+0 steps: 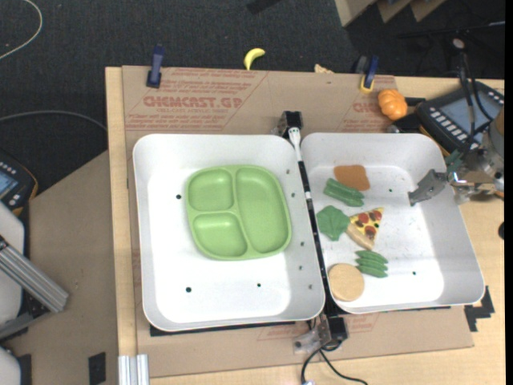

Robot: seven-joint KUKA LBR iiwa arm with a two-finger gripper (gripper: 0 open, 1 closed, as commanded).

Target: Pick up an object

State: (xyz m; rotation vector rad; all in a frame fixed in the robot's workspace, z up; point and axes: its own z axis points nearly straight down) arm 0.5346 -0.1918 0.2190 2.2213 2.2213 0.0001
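The right bin [449, 239] holds several toy foods. A brown bread slice [351, 176] lies at the back, with a green bean pod [343, 191] just in front of it. A green leaf [331, 220] and a pizza slice [366, 226] sit mid-bin. Nearer the front are a green pea pod [371, 263] and a round tan cookie [346, 282]. My gripper [422, 189] reaches in over the bin's right side, to the right of the bread slice and apart from all the food. Nothing shows in its grasp.
The left bin [160, 215] bears a green divided plate [238, 212]. A black divider clip [292, 122] sits between the bins at the back. On the cardboard behind lie an orange toy [392, 103] and a yellow banana toy [253, 56], and blue clamps [155, 66] stand at the back edge.
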